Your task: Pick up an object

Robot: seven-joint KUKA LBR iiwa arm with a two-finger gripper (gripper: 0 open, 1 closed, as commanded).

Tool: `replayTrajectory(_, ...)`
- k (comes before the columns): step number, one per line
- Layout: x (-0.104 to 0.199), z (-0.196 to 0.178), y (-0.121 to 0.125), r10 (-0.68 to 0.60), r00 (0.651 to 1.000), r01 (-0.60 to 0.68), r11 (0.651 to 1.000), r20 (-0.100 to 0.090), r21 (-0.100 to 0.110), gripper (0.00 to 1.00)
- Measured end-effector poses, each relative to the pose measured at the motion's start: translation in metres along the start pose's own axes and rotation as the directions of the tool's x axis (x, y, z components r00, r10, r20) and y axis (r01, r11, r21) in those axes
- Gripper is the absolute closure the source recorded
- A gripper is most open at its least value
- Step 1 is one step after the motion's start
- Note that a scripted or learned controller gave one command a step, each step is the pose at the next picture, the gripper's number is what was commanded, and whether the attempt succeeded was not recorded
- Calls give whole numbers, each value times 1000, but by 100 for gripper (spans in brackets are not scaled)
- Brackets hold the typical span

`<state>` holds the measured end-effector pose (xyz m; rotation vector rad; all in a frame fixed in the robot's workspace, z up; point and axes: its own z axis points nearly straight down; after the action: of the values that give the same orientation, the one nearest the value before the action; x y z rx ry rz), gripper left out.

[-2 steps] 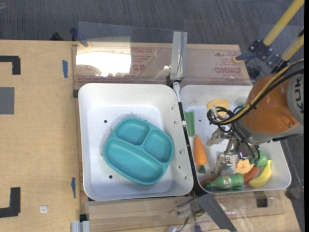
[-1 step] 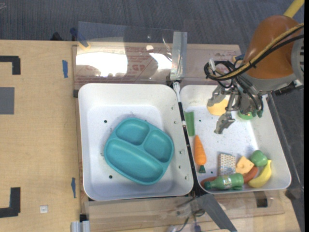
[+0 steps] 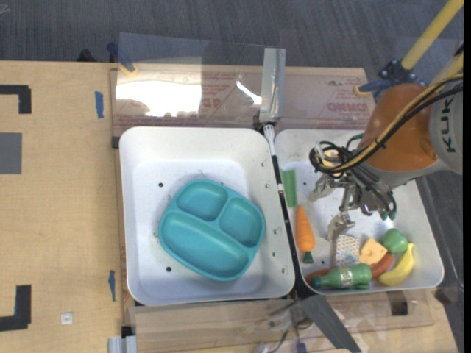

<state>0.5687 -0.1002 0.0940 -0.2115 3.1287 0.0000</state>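
Note:
My gripper (image 3: 341,225) hangs low inside the right bin (image 3: 427,219), reaching in from the right under the orange wrist band. Its tip is just above a white speckled block (image 3: 346,249). An orange carrot (image 3: 304,230) lies to its left. A green bottle (image 3: 344,276) lies along the bin's front wall. To the right of the block sit a yellow cheese wedge (image 3: 373,252), a green round fruit (image 3: 395,240), a banana (image 3: 402,266) and a red piece (image 3: 383,265). Nothing visibly hangs from the gripper.
The left bin (image 3: 147,160) holds a teal divided plate (image 3: 213,229). A green strip (image 3: 288,186) lies by the wall between the bins. Cables loop around the wrist (image 3: 331,160). A clear panel stands behind the bins.

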Motion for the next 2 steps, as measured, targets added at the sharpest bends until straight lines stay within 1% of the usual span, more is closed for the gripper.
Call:
replayTrajectory(1,-93,5,-50,165,986,-165,986,-9,-3,0)
replayTrajectory(2,-98,-9,-50,165,986,-165,986,14,-1,100)
